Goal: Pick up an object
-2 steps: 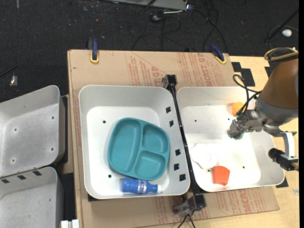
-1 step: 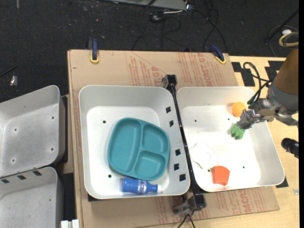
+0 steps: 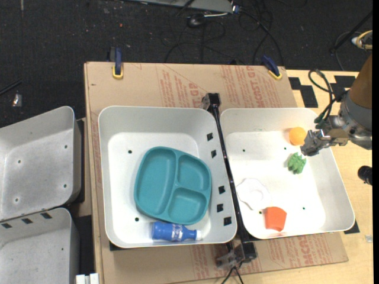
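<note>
Camera view gives us two shallow white bins side by side. Far to the gripper's left, in the left bin (image 3: pixel 112 158), we see a teal plastic divided plate (image 3: pixel 173 184), and just below it a blue plastic bottle lying on its side (image 3: pixel 172 232). In the right bin (image 3: pixel 331 215), an orange plastic cup (image 3: pixel 275 218) sits well below and left of the gripper. A small green leafy toy (image 3: pixel 296 163) lies just below the gripper, and a round orange ball (image 3: pixel 297 136) sits just up and left of it. The dark two-finger gripper (image 3: pixel 311 146) hangs over the right bin's upper right part; we cannot tell how it is set.
</note>
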Robot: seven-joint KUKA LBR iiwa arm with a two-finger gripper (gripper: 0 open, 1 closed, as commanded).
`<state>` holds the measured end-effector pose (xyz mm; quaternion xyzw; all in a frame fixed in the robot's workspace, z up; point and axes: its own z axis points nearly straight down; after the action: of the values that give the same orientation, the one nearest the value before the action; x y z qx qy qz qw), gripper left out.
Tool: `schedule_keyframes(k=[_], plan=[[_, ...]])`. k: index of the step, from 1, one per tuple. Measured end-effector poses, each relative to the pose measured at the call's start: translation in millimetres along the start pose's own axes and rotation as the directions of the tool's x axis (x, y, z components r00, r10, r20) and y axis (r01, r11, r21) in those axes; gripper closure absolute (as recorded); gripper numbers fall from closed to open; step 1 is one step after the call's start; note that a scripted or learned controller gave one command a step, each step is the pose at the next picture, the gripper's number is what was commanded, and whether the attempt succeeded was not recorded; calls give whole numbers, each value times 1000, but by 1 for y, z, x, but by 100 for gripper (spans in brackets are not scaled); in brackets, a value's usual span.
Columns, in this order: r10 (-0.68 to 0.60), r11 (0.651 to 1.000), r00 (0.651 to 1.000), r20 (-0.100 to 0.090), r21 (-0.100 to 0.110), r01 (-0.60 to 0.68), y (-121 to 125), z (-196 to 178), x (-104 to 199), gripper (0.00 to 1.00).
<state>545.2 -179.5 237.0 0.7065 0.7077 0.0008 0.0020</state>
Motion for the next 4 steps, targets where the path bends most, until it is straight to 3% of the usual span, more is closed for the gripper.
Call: schedule_keyframes(k=[4], plan=[[-6, 1000, 1000, -4, 6, 6, -28, 14, 201, 100]])
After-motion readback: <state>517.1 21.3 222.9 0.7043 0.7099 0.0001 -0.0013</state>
